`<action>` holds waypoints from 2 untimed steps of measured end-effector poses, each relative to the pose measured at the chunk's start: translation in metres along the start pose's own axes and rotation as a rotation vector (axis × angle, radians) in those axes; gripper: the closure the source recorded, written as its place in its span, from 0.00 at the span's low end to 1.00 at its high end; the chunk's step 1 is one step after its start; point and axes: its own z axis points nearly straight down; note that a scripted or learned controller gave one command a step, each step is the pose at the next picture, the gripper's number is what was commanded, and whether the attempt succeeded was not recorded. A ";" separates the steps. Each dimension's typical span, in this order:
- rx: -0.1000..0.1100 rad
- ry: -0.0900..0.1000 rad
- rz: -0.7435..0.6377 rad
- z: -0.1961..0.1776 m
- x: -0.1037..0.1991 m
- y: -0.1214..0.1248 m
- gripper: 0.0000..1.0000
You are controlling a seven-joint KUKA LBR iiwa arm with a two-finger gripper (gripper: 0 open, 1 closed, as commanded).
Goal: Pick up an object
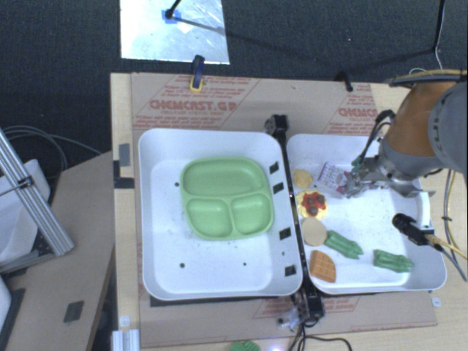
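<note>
The gripper [356,183] sits low in the right bin [431,269], beside a small crinkly packet [330,175] (finger spread unclear, cannot tell). The flat packet could slide away if the fingers close off-centre.

You see two bins side by side. Left bin [157,218] holds divided tray [225,197]. Right bin [428,273] holds waffle [322,266], cookie [314,232], pizza piece [314,203] along left wall; two pickles [342,243] [392,261] to right; gripper [357,182] behind them.
</note>
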 end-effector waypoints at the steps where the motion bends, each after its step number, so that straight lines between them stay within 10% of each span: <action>1: -0.006 0.000 -0.004 -0.099 0.039 0.015 1.00; 2: 0.004 0.002 -0.004 -0.089 0.088 0.016 1.00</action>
